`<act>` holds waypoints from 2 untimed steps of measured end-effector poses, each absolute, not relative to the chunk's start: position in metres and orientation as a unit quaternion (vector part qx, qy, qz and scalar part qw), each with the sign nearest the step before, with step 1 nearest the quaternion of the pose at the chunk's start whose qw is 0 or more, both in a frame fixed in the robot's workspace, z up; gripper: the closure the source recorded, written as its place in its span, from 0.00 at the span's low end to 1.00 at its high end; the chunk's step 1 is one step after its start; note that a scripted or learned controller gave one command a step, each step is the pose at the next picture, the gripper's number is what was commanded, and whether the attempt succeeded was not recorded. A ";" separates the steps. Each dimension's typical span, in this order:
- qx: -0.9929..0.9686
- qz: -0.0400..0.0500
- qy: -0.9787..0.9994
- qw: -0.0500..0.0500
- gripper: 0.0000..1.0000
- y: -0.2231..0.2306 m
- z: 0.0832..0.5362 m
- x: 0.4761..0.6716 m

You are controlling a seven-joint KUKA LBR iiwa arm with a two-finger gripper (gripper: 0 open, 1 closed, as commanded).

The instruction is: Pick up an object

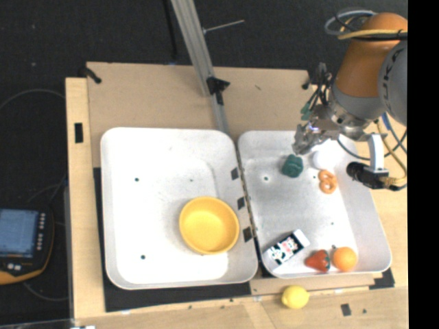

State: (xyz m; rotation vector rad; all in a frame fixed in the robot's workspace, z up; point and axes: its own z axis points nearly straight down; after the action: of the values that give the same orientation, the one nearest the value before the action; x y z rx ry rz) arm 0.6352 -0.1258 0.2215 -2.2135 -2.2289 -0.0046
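The bench (158, 94) takes up most of the floor space here, a tan board with two white bins side by side on it. The left bin (137, 163) holds a yellow bowl (209, 225), sitting toward its five o'clock corner, mouth up. The right bin (274, 204) carries the smaller bits.

The arm (360, 67) comes in from about two o'clock, grey with its orange band, and the gripper (304, 141) hangs over the right bin's twelve o'clock edge. How far its fingers are spread I cannot tell from here, and nothing shows between them.

Just below the gripper, at its seven o'clock, a green block (293, 166) lies on the bin floor, near it but whether touching I cannot say. At three o'clock from the block is a small orange pretzel (328, 181). Down at the bin's six o'clock edge lies a black-and-white card (287, 246), tilted. Beside it, toward four o'clock, a red pepper (317, 260) touches an orange (344, 258).

A lemon (295, 297) sits outside the bins on the bench, just past the right bin's near rim.
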 end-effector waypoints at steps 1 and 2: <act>-0.705 -0.001 -0.710 0.000 1.00 -0.070 0.217 0.650; -0.705 -0.001 -0.709 0.000 1.00 -0.023 0.215 0.654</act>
State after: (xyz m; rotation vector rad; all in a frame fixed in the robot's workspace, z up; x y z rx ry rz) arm 0.6541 -0.0232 0.2154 -2.2148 -2.2291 -0.0031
